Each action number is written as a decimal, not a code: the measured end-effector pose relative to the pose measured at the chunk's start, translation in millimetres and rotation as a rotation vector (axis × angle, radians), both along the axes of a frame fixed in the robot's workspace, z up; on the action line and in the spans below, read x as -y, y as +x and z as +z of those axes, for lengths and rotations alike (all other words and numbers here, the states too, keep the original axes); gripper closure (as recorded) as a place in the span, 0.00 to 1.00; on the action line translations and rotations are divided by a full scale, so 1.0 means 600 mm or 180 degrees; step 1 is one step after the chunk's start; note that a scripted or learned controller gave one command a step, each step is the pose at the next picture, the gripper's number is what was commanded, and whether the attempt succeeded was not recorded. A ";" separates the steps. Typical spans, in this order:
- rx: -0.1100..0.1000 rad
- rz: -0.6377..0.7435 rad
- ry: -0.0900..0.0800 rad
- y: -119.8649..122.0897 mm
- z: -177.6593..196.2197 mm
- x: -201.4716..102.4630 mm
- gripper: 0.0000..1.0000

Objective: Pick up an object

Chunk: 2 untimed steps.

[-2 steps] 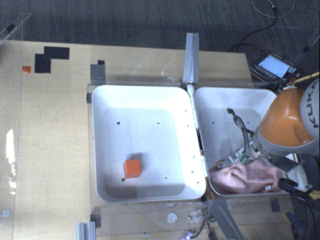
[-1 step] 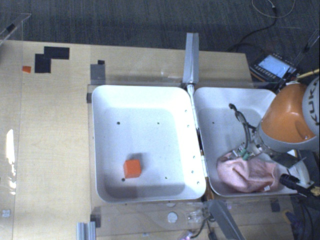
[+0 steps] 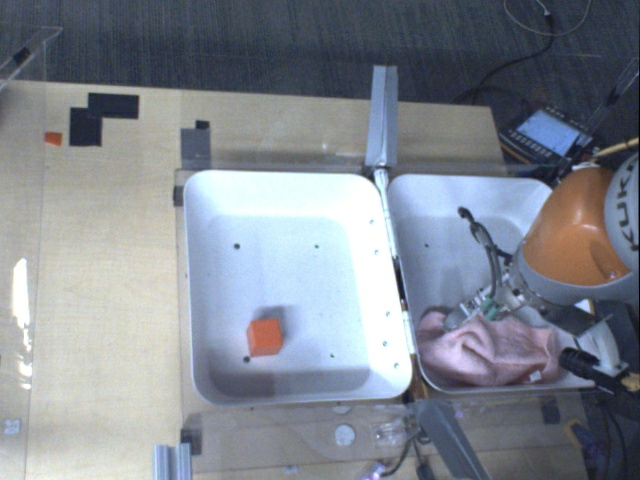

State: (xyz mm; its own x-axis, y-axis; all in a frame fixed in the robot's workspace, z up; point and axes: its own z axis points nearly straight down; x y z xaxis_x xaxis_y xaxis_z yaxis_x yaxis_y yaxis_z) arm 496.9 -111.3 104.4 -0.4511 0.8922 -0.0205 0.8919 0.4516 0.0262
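Pale wooden surface aside, the jaws (image 3: pixel 487 306) touch the crumpled pink cloth (image 3: pixel 490 346), grip state unclear; next judged: close, lift.

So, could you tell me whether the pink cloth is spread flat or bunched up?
Bunched up: the cloth lies in rumpled folds at the right bin's near edge.

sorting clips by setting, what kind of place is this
Probably a robotics lab bench: a robot arm reaches over two white bins, one with an orange block, one with a pink cloth, cables trailing on the floor.
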 end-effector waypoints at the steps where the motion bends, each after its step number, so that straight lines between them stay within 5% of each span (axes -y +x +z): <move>1: -0.0063 -0.0046 0.0018 0.050 0.266 -0.082 0.00; 2: -0.0089 -0.0116 0.0021 -0.013 0.146 -0.024 0.00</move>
State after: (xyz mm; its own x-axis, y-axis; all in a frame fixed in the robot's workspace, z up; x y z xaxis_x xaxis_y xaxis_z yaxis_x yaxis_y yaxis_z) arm 489.2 -96.9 192.2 -0.4188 0.9081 -0.0026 0.9081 0.4188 0.0040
